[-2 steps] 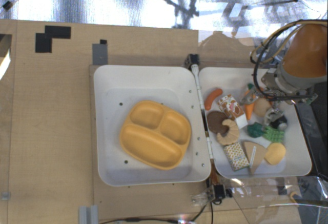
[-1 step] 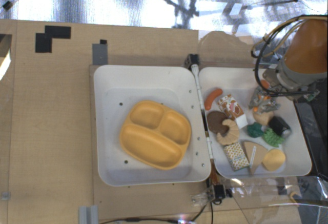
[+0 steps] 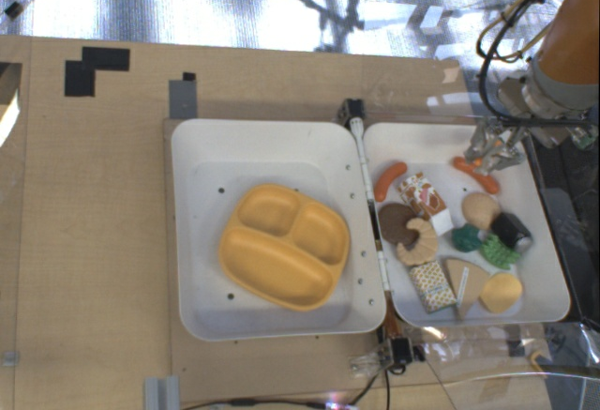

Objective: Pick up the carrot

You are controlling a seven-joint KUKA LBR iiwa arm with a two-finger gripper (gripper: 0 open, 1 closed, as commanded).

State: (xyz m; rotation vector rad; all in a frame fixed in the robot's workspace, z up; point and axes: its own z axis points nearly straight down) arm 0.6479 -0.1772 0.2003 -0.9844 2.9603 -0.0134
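My jaws (image 3: 495, 147) hung over the far right corner of the right bin (image 3: 553, 291), right above the carrot (image 3: 476, 174), a small orange piece lying on the bin floor near the far wall; whether the jaws were apart or together I could not tell, and nothing showed between them. That bin held a crowd of toy food: a sausage (image 3: 389, 180) near the divider, a patterned packet (image 3: 421, 195), a brown piece (image 3: 396, 221) touching a croissant (image 3: 418, 242), a beige egg (image 3: 481, 210), a black cylinder (image 3: 512, 230), a green vegetable (image 3: 487, 247), a cracker box (image 3: 431, 285), a cheese wedge (image 3: 466, 281) and a yellow lemon (image 3: 502, 292). The left bin (image 3: 202, 211) carried one yellow divided plate (image 3: 284, 246), lying flat in its middle. Both bins sat side by side on the bench (image 3: 84, 239).
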